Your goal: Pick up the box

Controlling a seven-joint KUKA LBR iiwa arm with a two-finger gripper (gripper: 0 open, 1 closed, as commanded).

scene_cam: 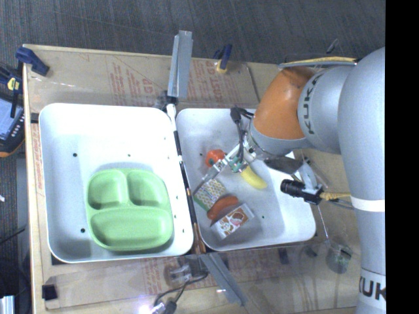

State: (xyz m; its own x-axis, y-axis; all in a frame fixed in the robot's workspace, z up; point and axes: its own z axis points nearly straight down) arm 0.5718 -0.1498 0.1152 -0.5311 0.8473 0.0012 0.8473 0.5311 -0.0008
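Two bins (59,175): left holds green tray (129,209); right, box (232,221).

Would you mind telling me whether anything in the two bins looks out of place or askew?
Nothing looks spilled or damaged. In the right bin, the box lies tilted at a slant, crowded against a red item. The green tray sits flat in the left bin.

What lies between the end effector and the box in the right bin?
In the camera view, a patterned packet and a red sausage-shaped item lie between the end effector and the box.
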